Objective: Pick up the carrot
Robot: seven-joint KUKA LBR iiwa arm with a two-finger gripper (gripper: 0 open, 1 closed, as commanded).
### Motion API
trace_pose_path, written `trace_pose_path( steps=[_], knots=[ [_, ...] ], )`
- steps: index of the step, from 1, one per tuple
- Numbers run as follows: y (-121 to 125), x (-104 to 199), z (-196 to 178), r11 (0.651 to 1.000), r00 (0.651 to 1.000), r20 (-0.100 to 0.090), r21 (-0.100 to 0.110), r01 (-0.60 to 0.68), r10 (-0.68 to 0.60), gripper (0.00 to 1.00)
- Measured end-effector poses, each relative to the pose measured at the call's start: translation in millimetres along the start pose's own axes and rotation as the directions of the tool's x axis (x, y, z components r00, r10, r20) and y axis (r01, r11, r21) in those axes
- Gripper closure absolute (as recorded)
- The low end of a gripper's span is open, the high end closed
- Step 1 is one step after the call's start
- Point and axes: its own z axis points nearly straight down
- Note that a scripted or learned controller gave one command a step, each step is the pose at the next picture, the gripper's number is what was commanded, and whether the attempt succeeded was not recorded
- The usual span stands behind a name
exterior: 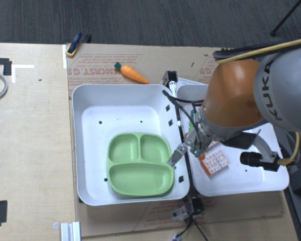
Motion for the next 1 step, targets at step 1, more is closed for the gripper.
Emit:
trace_pose_path(
  steps=[1],
  knots=[
    [9.8, 25.1, -0.2, 0.947, 0.947, 0.001, -0.001, 0.321, -0.321, 0.0]
  ],
)
